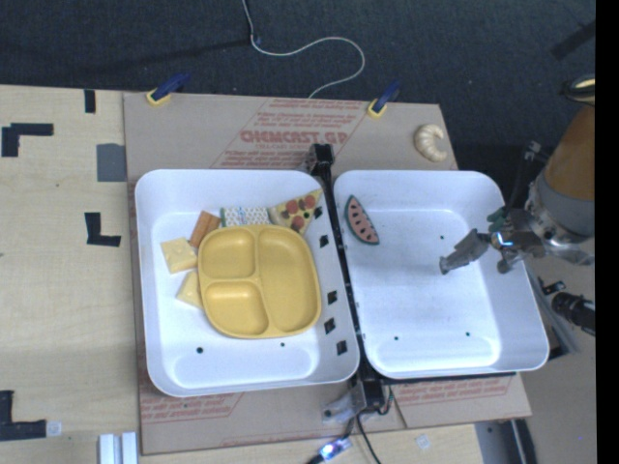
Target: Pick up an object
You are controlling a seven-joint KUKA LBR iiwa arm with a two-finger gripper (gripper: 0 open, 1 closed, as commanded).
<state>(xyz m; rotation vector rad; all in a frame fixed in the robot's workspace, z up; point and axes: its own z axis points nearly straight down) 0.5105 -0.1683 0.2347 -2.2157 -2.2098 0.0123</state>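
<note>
Pincer (476, 252) over right bin (426, 351), at 3 o'clock near its wall, fingers spread, grasping nothing. Watermelon slice (361, 220) at 10 o'clock in same bin, well apart. Yellow divided plate (259, 280) in left bin (164, 356).

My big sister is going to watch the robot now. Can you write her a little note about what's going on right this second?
Gripper: over the right side of the right bin, with no object between its fingers.
Things: a watermelon slice toy lies at the right bin's upper left. In the left bin sit a yellow divided plate and small food pieces, including a pizza slice and crackers.
Done: nothing picked up yet.
Left: reach for one object, likely the watermelon slice, and lift it.
</note>
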